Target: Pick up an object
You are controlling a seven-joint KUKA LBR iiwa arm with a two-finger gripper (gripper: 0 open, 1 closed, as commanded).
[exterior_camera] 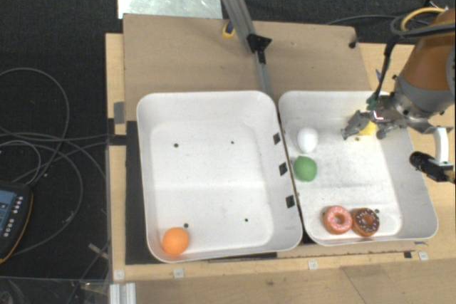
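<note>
Camera view: your gripper (365, 126) hangs over right bin (420, 221), far side, fingers spread wide. Yellow object (368, 128) lies between and just under fingertips, not clamped. White ball (307, 139) and green ball (305, 169) near left wall. Two donuts (351, 221) at near edge. Orange ball (175, 240) in left bin (206, 107).

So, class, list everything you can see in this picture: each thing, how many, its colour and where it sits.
Bins: 2, white, side by side on the bench
Orange ball: 1, orange, left bin's near left corner
White ball: 1, white, right bin, by its left wall
Green ball: 1, green, just below the white ball
Doughnuts: 2, one pink-iced, one dark, right bin's near edge
Yellow object: 1, yellow, under the claw
Arm: 1, grey and orange, right side
Claw: 1, grey, over the right bin's far part
</note>
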